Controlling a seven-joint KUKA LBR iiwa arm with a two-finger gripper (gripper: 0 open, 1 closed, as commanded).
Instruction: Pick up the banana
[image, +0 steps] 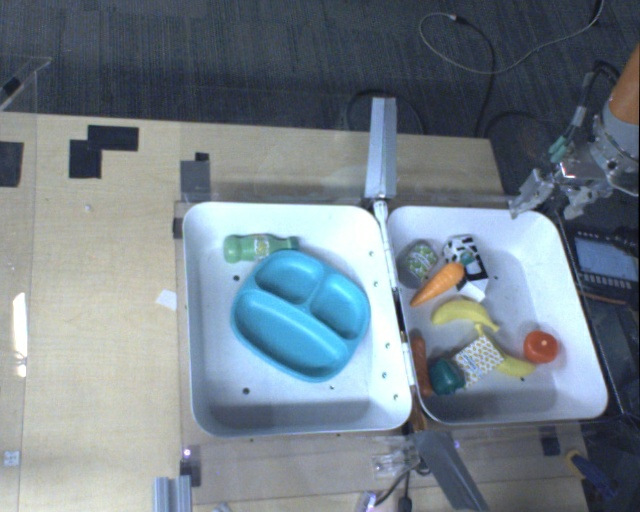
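**Banana lies in the right bin, gripper off at the far corner**

From the camera above the bench we look down on two white bins set side by side. The banana (463, 313) lies in the right bin (575, 380), near its middle, curved and resting flat on the floor. An orange carrot (439, 283) lies just above it at a slant, its tip pointing toward the divider between the bins. Just below the banana sits a small patterned packet (477, 356), and a second yellow piece (514, 366) pokes out from the packet's right side. An orange round fruit (541, 346) rests near the right wall. A dark green item (446, 376) sits at the packet's left, beside a reddish piece (419, 360) along the divider. Toward the bin's far end we see a grey round object (418, 261) and a black-and-white item (463, 251) close together.

The left bin (205, 330) carries a blue divided plate (300, 313) near its centre, with a green bottle (256, 246) lying on its side just behind the plate.

The gripper (553, 190) hangs over the far right corner of the right bin, well apart from the banana. Its fingers look spread and released, with nothing between them. The arm's grey wrist (612, 140) rises toward the upper right.
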